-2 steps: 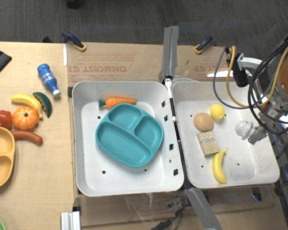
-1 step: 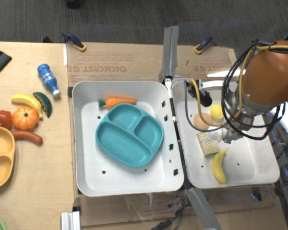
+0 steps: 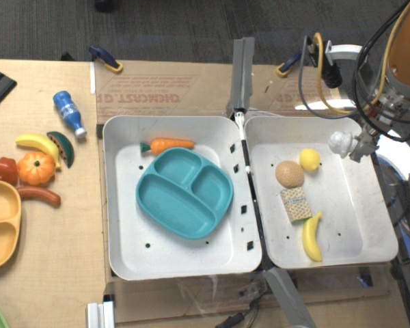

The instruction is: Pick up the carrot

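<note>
Bright, even overhead light, soft shadows, sharp focus, glare at the right bin's far corner.

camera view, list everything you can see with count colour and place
carrot: 1, orange, left bin, touching the plate's far edge
plate: 1, teal, three sections, left bin
bins: 2, white, side by side
lemon: 1, yellow, right bin
egg-like ball: 1, tan, right bin
packet: 1, beige, right bin
banana: 1, yellow, right bin
bottle: 1, blue, bench left
toy fruit pile: mixed colours, bench left
gripper: 1, grey, over right bin's far right corner
</note>
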Robot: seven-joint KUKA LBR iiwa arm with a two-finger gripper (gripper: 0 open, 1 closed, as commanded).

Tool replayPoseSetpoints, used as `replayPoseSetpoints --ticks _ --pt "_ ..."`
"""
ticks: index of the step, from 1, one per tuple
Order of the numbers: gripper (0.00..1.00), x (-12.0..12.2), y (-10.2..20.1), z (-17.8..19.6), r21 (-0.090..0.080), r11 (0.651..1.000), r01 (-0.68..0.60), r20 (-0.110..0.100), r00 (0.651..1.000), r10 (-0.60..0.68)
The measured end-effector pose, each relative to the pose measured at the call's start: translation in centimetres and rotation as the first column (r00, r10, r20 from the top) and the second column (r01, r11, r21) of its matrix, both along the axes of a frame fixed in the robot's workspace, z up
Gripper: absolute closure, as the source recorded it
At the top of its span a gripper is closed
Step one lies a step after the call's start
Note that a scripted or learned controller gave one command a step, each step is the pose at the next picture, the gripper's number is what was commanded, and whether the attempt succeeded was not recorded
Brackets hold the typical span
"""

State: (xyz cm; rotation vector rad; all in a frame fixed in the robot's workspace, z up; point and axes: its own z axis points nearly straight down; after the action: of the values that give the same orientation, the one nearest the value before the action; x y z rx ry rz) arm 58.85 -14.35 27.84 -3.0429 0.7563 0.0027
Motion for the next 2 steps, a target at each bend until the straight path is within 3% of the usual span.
replayPoseSetpoints --ticks 1,2 --pt "1.0 1.7 2.9 -6.8 -0.001 0.974 -0.227 0.0 0.974 0.227" --pt "1.0 7.0 2.3 -10.4 0.0 0.989 0.148 -0.001 0.989 -0.148"
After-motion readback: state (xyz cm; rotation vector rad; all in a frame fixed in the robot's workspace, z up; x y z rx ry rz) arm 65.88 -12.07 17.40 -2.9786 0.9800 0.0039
